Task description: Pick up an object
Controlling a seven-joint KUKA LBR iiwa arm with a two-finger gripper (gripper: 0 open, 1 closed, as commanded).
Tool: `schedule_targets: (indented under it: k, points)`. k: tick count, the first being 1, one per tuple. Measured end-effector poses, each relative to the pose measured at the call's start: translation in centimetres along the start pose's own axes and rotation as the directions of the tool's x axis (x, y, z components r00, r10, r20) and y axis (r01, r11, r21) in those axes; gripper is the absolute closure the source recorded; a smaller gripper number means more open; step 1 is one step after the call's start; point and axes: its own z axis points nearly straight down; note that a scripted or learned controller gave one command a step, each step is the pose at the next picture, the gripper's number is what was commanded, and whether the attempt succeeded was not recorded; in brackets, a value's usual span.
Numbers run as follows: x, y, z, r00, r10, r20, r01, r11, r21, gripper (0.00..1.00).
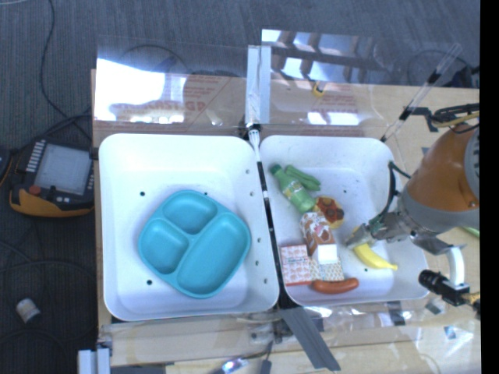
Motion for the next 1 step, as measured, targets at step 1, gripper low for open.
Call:
schedule_targets:
  k: [1]
  points:
    - [6.13, -0.87, -8.62, 0.995, 0.105, 0.0, -0.105, 0.994, 0.014, 1.0]
